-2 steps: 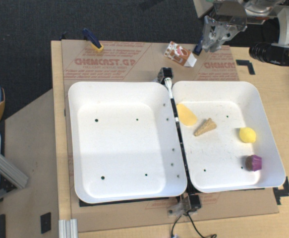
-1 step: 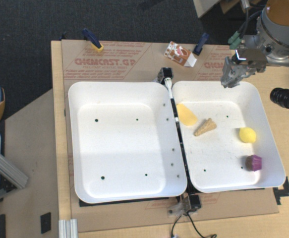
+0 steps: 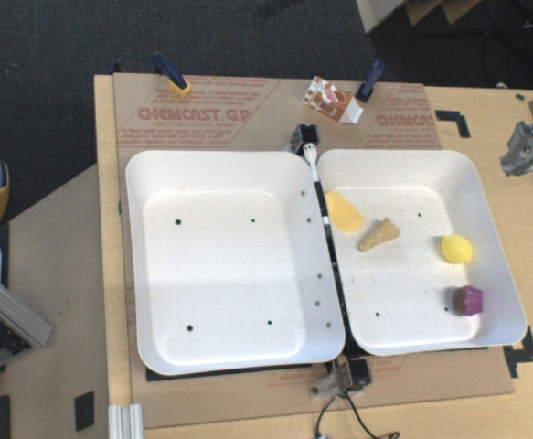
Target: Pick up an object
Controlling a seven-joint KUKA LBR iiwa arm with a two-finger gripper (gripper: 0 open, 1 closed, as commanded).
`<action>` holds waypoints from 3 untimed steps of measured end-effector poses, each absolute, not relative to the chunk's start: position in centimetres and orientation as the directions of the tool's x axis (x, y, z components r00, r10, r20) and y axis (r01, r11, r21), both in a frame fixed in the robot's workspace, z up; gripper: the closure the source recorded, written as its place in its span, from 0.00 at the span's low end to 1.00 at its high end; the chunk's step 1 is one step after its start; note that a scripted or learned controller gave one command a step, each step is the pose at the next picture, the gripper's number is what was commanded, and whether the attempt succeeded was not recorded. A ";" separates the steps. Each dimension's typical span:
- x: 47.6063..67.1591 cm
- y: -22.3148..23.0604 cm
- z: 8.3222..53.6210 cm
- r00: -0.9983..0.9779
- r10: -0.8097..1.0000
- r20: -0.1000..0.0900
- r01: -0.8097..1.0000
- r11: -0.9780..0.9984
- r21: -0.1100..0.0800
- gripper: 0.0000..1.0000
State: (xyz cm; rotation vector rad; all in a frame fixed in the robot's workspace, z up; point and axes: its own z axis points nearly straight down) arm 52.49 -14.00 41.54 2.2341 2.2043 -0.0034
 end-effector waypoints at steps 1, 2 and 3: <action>51.3 -22.5 33.9 0.009 1.000 -0.001 1.000 -0.009 -0.006 1.00; 47.9 -19.5 48.4 -0.003 1.000 -0.006 1.000 0.003 0.019 1.00; 49.3 -20.0 53.9 -0.002 1.000 -0.005 1.000 0.002 0.011 1.00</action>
